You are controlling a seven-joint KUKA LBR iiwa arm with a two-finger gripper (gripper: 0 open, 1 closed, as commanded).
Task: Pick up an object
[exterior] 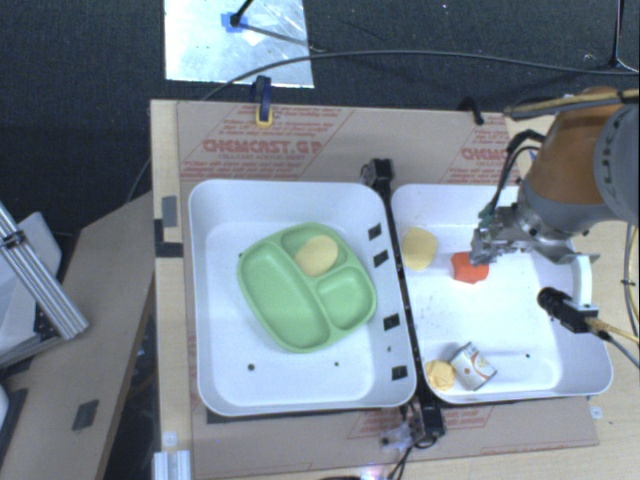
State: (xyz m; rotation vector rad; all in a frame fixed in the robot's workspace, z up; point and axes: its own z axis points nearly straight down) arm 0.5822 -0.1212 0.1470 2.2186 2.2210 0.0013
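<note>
My gripper (485, 251) sits low in the right bin (580, 373), directly over a small red-orange object (469, 269), a squat, rounded lump beside a pale yellow piece (419, 248). Whether I hold it cannot be told. A green divided plate (290, 308) fills the left bin (225, 368).

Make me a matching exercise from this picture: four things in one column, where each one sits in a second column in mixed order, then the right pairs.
Things:
1. green divided plate
2. orange-red object
3. small silver can
4. pale yellow lump

Places:
A. near the front edge of the right bin
B. in the plate's top compartment
C. lying in the left bin
D. right bin, just below the gripper

Pairs: 1-C, 2-D, 3-A, 4-B
</note>
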